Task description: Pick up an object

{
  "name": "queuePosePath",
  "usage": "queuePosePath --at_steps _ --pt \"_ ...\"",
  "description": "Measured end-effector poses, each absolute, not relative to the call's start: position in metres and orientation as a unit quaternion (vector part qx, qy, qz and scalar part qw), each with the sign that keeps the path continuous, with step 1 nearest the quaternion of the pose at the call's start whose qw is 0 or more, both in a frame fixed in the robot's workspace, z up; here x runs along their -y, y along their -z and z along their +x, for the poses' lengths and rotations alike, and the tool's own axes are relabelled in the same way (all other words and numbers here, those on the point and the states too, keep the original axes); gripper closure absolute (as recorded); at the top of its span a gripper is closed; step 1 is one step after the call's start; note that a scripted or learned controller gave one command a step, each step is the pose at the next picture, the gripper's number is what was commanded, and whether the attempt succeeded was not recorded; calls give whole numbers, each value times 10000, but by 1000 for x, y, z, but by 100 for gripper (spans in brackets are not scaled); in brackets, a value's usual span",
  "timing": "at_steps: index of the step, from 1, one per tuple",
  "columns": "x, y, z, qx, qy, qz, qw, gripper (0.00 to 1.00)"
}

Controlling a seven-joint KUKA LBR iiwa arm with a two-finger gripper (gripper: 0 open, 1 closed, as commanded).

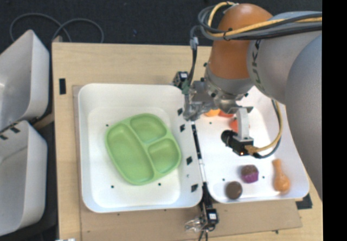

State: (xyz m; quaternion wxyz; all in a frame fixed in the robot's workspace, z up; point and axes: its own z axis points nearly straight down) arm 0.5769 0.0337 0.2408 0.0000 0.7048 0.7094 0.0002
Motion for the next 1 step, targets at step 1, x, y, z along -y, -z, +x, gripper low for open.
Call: queuePosePath --at_steps 1 --pt "-89 -231 589 -7097 -7 7045 -2 100"
